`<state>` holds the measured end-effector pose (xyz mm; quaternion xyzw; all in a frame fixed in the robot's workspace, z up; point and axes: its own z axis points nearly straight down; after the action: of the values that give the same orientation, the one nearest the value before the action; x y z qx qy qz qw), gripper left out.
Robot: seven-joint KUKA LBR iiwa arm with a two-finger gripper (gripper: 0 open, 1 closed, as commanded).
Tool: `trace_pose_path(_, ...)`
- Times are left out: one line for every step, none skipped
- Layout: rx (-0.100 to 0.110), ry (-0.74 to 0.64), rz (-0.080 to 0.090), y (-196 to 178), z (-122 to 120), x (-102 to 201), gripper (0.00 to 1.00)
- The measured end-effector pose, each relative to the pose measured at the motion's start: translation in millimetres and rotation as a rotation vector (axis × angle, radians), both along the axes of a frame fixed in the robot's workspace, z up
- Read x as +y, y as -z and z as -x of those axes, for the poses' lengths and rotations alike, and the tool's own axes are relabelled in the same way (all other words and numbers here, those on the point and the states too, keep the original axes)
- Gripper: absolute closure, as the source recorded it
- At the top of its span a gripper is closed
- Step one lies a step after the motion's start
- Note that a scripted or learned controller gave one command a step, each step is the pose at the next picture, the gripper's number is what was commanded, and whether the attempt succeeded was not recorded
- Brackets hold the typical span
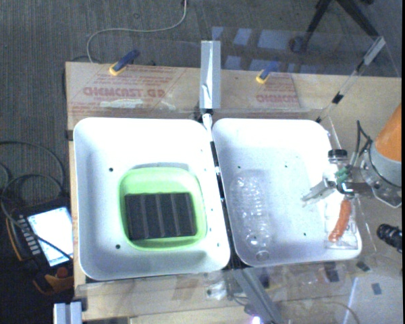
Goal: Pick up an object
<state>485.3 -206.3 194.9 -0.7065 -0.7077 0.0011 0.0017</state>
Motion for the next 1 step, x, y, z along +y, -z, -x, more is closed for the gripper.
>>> trace_pose_path(-0.002,0.008,0.001,-67.6,-12.3,101.8,0.0)
